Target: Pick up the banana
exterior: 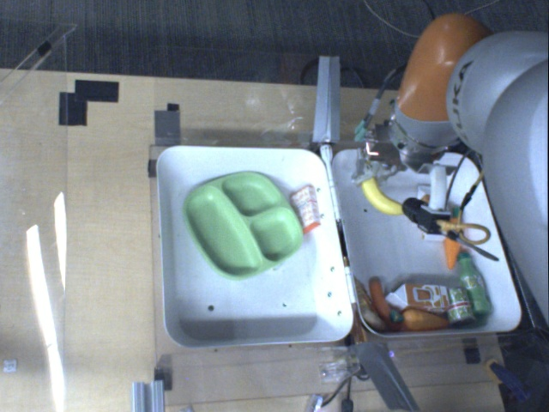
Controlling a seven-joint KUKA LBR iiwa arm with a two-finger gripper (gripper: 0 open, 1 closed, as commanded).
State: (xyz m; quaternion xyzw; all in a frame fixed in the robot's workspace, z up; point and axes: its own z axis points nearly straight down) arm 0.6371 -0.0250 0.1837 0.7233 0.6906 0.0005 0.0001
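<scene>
The yellow banana [383, 199] lies in the right bin [403, 260], near its far left corner, curving from upper left to lower right. My gripper [376, 158] hangs right over the banana's upper end, below the orange band of the arm. The gripper's tip is dark and cluttered with cables. The arm's grey body covers the bin's far right corner.
In the right bin, scissors [452, 227] with a black and orange handle lie just right of the banana, above a carrot [452, 252], a green bottle [472, 287], a carton [427, 297] and sausages [378, 304]. The left bin [249, 316] holds a green divided plate [244, 223] and a small packet [306, 208].
</scene>
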